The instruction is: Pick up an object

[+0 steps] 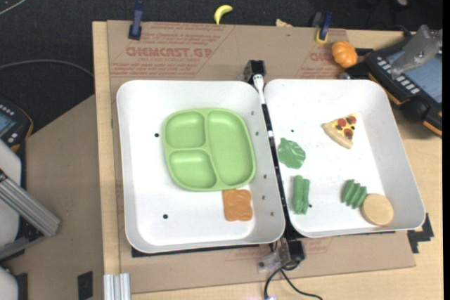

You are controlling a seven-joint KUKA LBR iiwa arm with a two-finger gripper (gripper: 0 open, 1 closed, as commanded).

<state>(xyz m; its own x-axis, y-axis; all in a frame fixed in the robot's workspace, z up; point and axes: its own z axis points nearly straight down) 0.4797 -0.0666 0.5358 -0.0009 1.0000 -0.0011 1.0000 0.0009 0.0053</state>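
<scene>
Gripper width and load I cannot tell from my feed. Taking the green three-compartment plastic plate as my mark: an orange waffle-like toy sits touching its near edge. Right of the plate, past the bin divide, lie a green leaf toy, a green bean pod, a toy pizza slice and, farthest, a tan round biscuit.
</scene>
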